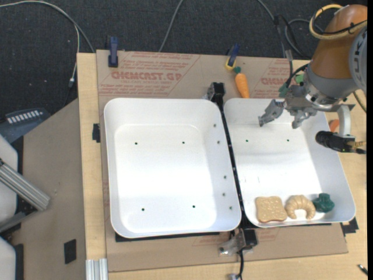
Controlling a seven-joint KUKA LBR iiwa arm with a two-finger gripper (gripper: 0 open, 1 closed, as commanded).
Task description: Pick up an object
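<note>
Gripper [284, 114] hangs over the far part of the right bin [303, 156], its two grey fingers [268, 114] spread apart with nothing between them. Above it the grey arm [338, 51] with its orange band comes in from the right.

Largest on the bench is the left bin [166, 165], a shallow white tray whose floor shows just a few small dark dots. Touching it along a black seam sits the right bin, and all its objects lie along the near edge, well apart from the fingers: a tan cracker-like square [270, 209], just right of it a pale croissant shape [300, 206], then a small green piece [324, 203] in the near right corner. Beyond the bins, on the cardboard sheet [151, 72], lies a small orange carrot [241, 84].
</note>
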